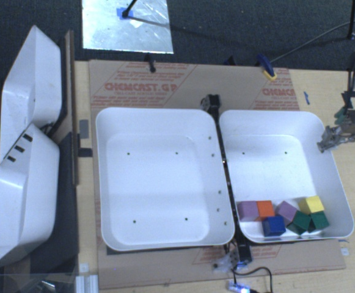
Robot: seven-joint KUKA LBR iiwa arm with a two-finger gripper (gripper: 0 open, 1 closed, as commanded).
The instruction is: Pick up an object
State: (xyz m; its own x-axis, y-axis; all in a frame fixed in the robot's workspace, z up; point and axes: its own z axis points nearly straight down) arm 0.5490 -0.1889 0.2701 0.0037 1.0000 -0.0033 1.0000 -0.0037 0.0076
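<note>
- The gripper [331,140] hovered at the right bin's [269,142] far edge; whether released or clenched, I could not tell.
- Best to descend squarely on the blue block [274,225], apart from its neighbours.

We see two white bins [159,127], and the blocks are purple [248,210], orange [265,208], lilac [286,211], blue [274,225], yellow [314,204] and green [300,223]. The surface [183,84] is tan with red lettering.

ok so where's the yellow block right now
In the camera view the yellow block sits in the right bin, near its front right corner, touching the green blocks.
</note>
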